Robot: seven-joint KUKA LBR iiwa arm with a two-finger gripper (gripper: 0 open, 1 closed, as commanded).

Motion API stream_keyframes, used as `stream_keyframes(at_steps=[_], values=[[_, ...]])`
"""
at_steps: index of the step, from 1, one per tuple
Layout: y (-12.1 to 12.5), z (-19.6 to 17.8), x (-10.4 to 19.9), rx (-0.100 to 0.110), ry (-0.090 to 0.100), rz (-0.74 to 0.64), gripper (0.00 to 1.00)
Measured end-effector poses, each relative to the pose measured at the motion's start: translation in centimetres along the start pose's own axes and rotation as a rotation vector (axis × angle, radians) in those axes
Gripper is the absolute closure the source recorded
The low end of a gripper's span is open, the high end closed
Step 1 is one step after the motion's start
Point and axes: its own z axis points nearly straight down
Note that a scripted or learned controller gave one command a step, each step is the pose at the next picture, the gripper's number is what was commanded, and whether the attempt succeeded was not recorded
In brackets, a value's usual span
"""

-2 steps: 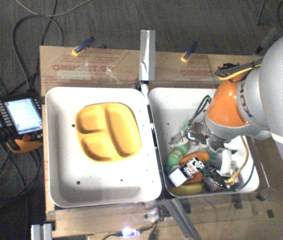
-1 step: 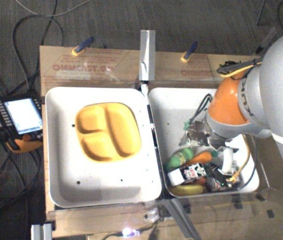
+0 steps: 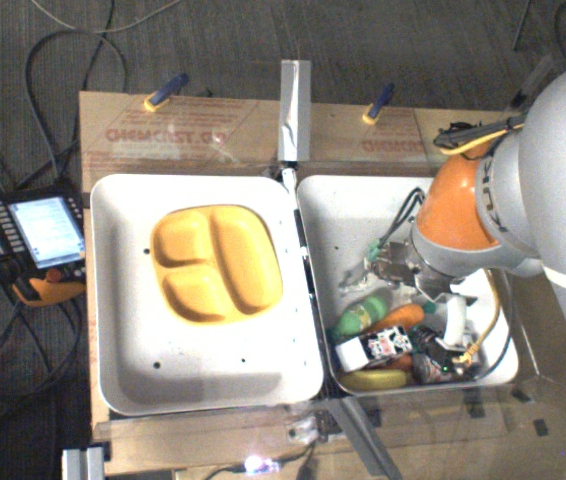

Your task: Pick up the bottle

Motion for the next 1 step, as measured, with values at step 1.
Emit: stream_keyframes(at_steps=[1], values=[[-3.27,0.77,-0.01,-0.007,0.001,0.243,0.00]])
